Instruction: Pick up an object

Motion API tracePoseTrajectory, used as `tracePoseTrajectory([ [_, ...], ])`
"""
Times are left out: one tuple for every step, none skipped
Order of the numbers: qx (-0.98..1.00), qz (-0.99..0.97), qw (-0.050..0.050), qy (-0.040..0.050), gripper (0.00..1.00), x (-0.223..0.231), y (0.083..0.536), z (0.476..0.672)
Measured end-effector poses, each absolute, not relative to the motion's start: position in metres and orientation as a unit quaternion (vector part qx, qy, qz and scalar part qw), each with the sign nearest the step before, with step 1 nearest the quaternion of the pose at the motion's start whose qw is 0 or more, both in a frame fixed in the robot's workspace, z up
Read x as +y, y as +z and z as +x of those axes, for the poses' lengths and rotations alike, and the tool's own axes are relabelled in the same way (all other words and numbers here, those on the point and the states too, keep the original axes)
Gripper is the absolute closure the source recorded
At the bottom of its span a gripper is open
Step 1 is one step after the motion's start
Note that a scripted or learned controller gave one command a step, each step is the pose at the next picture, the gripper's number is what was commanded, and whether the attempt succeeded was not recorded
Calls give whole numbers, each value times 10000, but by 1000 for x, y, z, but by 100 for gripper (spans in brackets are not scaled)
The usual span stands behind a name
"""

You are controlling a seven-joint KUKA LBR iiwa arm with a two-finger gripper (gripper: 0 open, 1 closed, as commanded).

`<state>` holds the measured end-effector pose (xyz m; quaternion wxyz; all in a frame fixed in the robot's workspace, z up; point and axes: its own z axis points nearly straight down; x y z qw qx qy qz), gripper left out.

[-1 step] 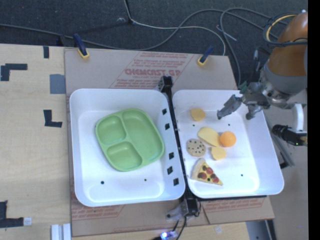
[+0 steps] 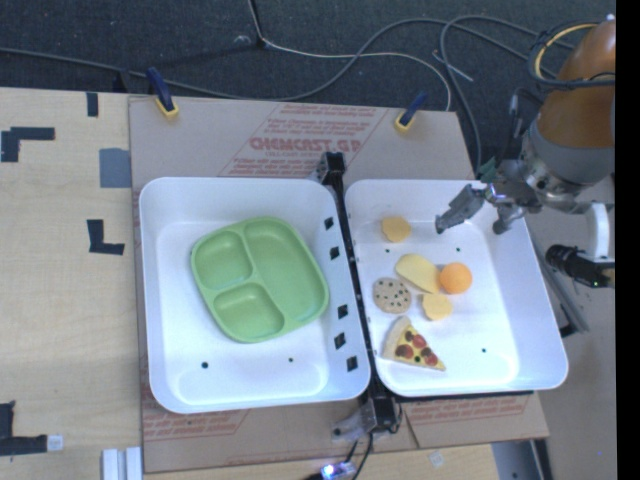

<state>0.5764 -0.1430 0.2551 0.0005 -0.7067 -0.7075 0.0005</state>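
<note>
Camera view: toy foods cluster mid right bin (image 2: 520, 298); orange ball (image 2: 456, 278) touches yellow wedge (image 2: 417, 271). Hand (image 2: 480, 209), open and empty, hovers near the bin's far edge. Risk: fingers striking neighbours, ball rolling away.

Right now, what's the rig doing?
The KUKA arm is reaching in from the right, with its gripper open over the far part of the right bin and nothing between the jaws. That bin has toy food: a pizza slice, a cookie, an orange ball and yellow pieces. The left bin holds a green divided tray.
</note>
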Motion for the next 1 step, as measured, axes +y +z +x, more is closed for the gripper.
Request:
tracePoseTrajectory([
  [-7074,-7068,17,22,0,-143,211,578],
])
